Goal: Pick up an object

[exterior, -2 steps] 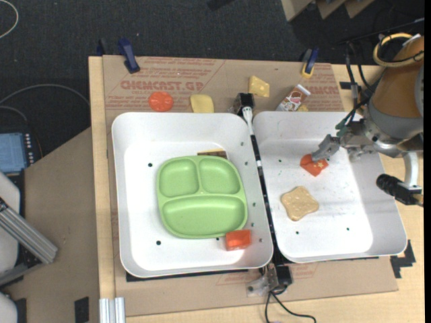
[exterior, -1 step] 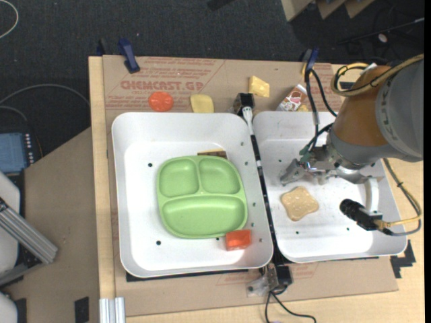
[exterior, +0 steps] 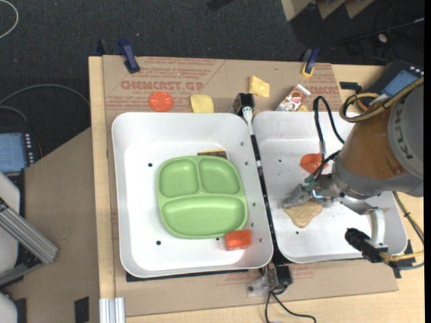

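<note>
camera view — "chemcast" board point(exterior: 161, 84) — gripper point(exterior: 304, 197) low

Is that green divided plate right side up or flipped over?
Right side up. The green plate lies flat in the left bin, its three compartments facing up, with nothing visible in them.

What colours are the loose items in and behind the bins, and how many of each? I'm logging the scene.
Orange: 3
Yellow: 2
Green divided plate: 1
Tan bread-like piece: 1
Red-and-white packet: 1
Total: 8
</note>
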